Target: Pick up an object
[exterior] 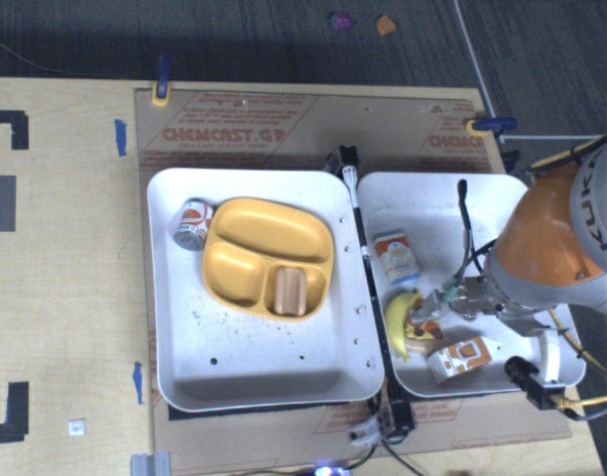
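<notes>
My gripper (432,317) reaches down into the right bin (437,198) from the right, under the orange band of the arm. Its tip sits just right of a yellow banana (396,322) and over a small reddish item (420,333) next to it. A small carton (395,257) with a red label lies behind it toward the bin's middle. Another small box (457,358) with an orange label lies in front of the gripper near the bin's front wall. The wrist and cables hide the fingers.
The left bin (175,365) holds a yellow divided tray (259,231) with a brownish block (289,291) in one compartment, and a drink can (192,224) on its side at the back left. A black divider clip (346,162) sits between the bins.
</notes>
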You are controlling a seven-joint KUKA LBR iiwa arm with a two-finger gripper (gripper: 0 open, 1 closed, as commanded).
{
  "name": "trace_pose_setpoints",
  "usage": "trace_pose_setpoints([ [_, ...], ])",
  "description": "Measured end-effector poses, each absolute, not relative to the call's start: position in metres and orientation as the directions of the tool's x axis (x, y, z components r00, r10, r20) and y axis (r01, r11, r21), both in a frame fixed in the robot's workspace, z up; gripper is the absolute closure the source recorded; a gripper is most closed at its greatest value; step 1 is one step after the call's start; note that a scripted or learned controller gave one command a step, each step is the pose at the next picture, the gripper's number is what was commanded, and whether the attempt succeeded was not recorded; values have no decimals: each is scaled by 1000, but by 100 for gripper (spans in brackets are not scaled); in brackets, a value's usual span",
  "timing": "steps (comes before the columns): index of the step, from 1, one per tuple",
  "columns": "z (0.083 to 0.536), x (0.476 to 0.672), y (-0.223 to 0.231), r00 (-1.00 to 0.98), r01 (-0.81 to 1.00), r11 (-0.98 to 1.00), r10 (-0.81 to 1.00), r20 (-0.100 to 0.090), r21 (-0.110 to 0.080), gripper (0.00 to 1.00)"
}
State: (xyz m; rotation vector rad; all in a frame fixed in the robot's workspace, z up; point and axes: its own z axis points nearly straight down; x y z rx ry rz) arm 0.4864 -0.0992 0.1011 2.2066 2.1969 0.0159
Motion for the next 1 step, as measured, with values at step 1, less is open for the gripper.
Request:
trace_pose_setpoints([
  [1, 90, 484, -99, 1, 1000, -1, 1000, -2, 16, 0],
])
